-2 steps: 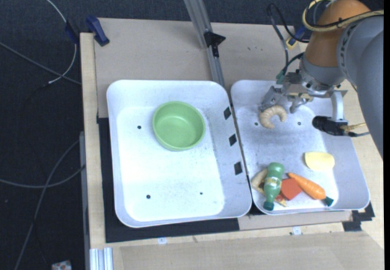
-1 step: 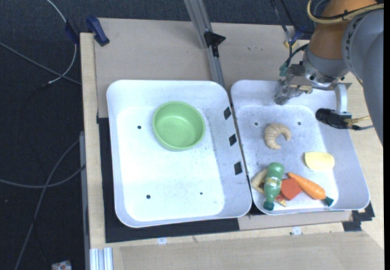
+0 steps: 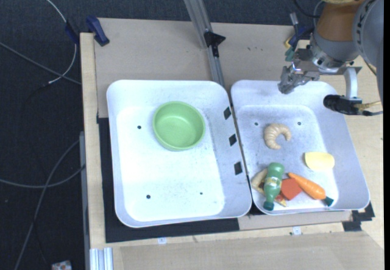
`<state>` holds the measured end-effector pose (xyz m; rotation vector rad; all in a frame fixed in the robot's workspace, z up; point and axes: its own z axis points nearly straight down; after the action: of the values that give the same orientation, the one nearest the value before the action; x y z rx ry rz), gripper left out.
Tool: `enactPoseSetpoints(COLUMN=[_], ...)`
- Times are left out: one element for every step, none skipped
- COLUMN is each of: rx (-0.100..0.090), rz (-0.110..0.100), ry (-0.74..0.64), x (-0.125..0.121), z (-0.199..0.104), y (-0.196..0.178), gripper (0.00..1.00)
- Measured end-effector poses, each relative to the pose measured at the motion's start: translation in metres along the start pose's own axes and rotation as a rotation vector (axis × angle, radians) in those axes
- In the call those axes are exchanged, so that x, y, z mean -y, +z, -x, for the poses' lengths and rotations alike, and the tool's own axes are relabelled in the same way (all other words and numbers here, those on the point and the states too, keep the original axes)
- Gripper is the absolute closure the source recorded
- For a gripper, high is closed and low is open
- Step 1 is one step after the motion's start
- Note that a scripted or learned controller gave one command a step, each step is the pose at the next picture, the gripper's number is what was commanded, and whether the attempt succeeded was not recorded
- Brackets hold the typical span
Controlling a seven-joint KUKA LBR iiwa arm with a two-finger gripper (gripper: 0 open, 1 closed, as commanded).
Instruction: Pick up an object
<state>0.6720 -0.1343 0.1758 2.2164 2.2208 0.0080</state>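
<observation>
- Camera view: the grey arm with the orange band (image 3: pixel 348 3) reaches in from the upper right, and its claw (image 3: pixel 289 84) hangs over the far rim of the right-hand shallow white bin (image 3: pixel 347 141).
- Whether the claw's tips are spread or pressed together cannot be told from this angle; nothing is visible between them.
- Inside the right bin, a pale beige croissant-shaped piece (image 3: pixel 277 135) lies near the middle, well apart from the claw.
- A soft yellow rounded wedge (image 3: pixel 319 161) rests toward the bin's right side, apart from the croissant.
- At the near end of the bin a cluster gathers: a green bottle-shaped toy (image 3: pixel 273 181) lies tilted, with a tan elongated piece (image 3: pixel 259 178) just beside it on the left.
- A red blocky piece (image 3: pixel 290 189) sits next to the bottle, and an orange carrot with a dark green end (image 3: pixel 309 186) lies partly on the red piece, pointing toward the near right corner.
- The left-hand shallow white bin (image 3: pixel 128 195) holds a round light green plastic bowl (image 3: pixel 178 125), upright, in its far half.
- Both bins sit side by side on the light wooden desk (image 3: pixel 152 49); a slanted metal pole (image 3: pixel 194 0) rises from behind the gap between them.
</observation>
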Motion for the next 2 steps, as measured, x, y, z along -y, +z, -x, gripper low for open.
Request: enactPoseSetpoints(rx=[0.000, -0.002], rz=[0.002, -0.001], ry=[0.001, -0.004], x=[-0.002, -0.002], z=[-0.001, -0.059], y=[-0.056, -0.070], gripper=[1.00, 1.00])
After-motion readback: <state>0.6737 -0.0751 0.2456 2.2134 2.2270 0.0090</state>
